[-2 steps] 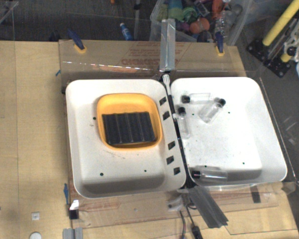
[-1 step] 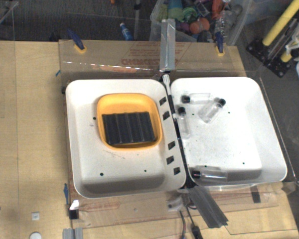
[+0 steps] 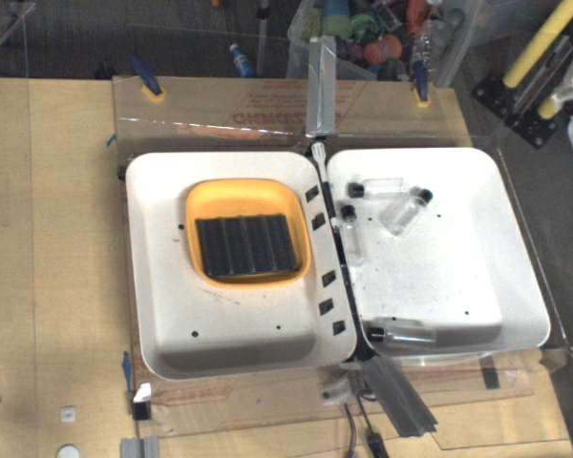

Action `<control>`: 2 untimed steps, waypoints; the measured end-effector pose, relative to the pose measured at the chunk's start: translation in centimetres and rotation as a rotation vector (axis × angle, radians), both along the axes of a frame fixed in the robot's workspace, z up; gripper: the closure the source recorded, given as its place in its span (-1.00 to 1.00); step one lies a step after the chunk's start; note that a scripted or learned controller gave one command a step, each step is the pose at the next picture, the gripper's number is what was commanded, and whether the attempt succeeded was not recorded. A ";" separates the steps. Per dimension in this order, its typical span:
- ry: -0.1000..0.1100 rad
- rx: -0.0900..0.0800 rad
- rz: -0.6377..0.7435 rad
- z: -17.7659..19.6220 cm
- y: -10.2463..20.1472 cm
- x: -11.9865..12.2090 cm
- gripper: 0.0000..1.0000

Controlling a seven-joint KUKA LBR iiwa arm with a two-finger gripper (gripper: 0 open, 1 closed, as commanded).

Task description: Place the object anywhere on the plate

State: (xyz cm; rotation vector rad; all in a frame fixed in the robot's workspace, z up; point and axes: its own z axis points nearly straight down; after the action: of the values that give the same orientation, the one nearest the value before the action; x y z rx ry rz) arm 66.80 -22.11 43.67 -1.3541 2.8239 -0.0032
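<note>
Two white bins sit side by side. In the left bin (image 3: 158, 265), a dark ridged block (image 3: 246, 244) lies flat on the orange plate (image 3: 244, 192). Placement appears complete, so the next move is likely only to stay clear. Gripper state cannot be told.

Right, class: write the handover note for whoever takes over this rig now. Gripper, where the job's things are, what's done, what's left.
Gripper: not in the camera view.
Plate: yellow, in the left bin, with a dark ribbed block lying on it.
Right bin: several clear vials, two near the top at and, one by the divider, one at the front edge.
Done: nothing clear has reached the plate.
Left: pick a vial, set it on the plate.
</note>
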 end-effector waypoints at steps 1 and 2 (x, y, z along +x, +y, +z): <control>0.002 -0.001 0.404 -0.1 0.0 0.0 1.00; 0.003 -0.003 0.695 -0.1 0.0 0.0 1.00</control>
State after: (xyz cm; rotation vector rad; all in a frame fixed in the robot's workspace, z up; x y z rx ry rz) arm 66.77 -22.08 43.56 -2.2373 2.1961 0.0004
